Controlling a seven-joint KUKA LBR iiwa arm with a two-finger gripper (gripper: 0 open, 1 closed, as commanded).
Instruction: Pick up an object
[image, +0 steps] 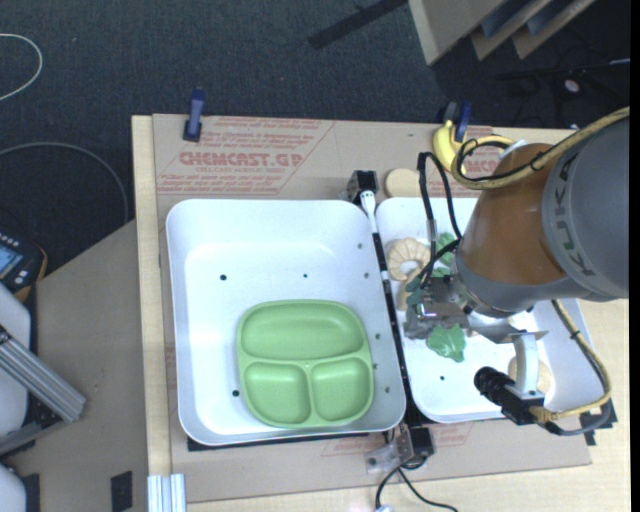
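Reaching in from the right, the grey arm (560, 215) with its orange band hangs low over the right bin (450, 395), and its gripper (432, 308) sits near that bin's left wall, a cluster of metal parts and black cables. Whether it is spread or pressed together I cannot tell, since the wrist covers most of it from above. Just below and to the right of the gripper lies a green object (447, 343), crumpled and leafy in outline, mid-green with a darker fold; it looks soft (more like a scrap of plastic or cloth than anything rigid), and it rests on the white bin floor, touching or almost touching the metal above it. More green of the same shade shows higher up beside the arm, at the cable. Up and left of the gripper sits a pale ring-shaped object (408, 256), cream with a ribbed rim, close to the divider between the bins. At the lower right, partly behind a black fitting, a tan rounded object (530, 372) peeks out. In the left bin (200, 260) lies a light green divided plate (304, 362) with three compartments, flat on the floor toward the near side. Both bins stand on a cardboard-covered bench (245, 155).
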